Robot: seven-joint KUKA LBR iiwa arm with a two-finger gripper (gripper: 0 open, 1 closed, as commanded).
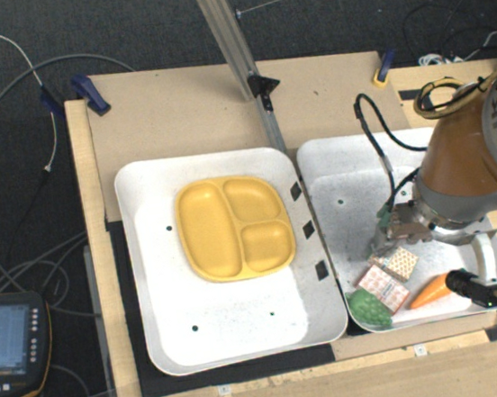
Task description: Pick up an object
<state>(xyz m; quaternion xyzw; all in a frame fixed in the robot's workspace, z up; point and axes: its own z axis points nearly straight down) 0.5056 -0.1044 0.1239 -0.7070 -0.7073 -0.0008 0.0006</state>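
Wooden tabletop (pixel 181 102) carries two white bins. On the left bin (pixel 150 279) lies a yellow divided tray (pixel 232 227). At the near edge of the right bin (pixel 336 172) lie a green object (pixel 368 307), a patterned pink packet (pixel 384 289), a waffle-like piece (pixel 400 261) and an orange carrot (pixel 429 290). The end effector (pixel 396 226) hovers just above the waffle-like piece; how wide it is one cannot tell.

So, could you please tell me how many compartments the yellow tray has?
3. The yellow tray lies in the left bin: one long compartment along its left side, two smaller ones stacked on its right side. None look hidden.
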